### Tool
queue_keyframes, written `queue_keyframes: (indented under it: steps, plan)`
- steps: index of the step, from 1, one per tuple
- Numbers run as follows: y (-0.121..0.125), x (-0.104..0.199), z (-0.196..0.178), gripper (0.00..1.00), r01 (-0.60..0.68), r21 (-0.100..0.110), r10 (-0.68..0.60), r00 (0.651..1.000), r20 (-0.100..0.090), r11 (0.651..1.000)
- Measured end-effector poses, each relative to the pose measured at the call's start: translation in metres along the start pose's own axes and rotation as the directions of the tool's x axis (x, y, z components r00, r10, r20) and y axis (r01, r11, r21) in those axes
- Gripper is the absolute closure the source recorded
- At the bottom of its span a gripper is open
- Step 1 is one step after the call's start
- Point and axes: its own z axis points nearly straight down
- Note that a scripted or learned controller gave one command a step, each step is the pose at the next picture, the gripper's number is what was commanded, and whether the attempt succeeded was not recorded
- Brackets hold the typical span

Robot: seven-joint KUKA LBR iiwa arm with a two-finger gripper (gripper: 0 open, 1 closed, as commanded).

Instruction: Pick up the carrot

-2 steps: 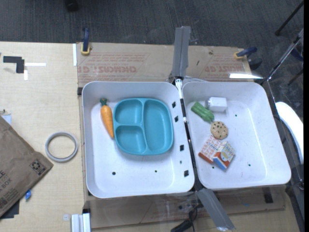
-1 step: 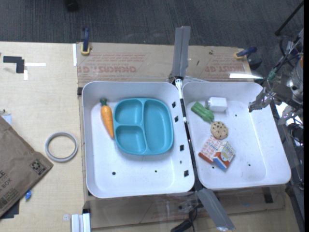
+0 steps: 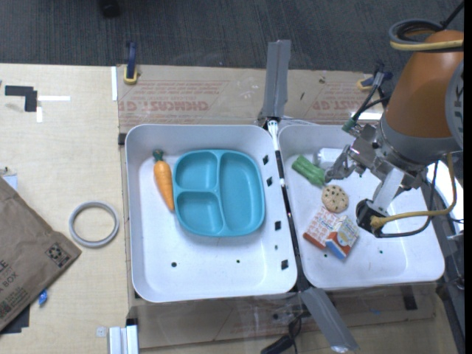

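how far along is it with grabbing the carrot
Nothing looks done yet. The orange toy carrot with a green top lies in the left white bin, beside the blue divided plastic plate. In hand: the arm's hand is over the right white bin, near the green object and round cookie. Left: crossing over, grasping, lifting.

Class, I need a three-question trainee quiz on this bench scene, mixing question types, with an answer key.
1. True or false: the carrot lies in the same bin as the gripper.
2. Which thing does the carrot lie beside? A) cookie B) blue divided plate C) tape ring
3. Fill in: the green item lies in the ___ bin of the camera view.

Key
1. False; the carrot is in the left bin, the gripper over the right one.
2. B, along the plate's left edge.
3. Right.
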Motion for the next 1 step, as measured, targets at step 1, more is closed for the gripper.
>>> queue_keyframes:
  steps: [1]
  plan:
    - [-0.0326, 0.0007, 0.0718, 0.00, -0.665, 0.001, 0.665, 0.747, 0.000, 0.747]
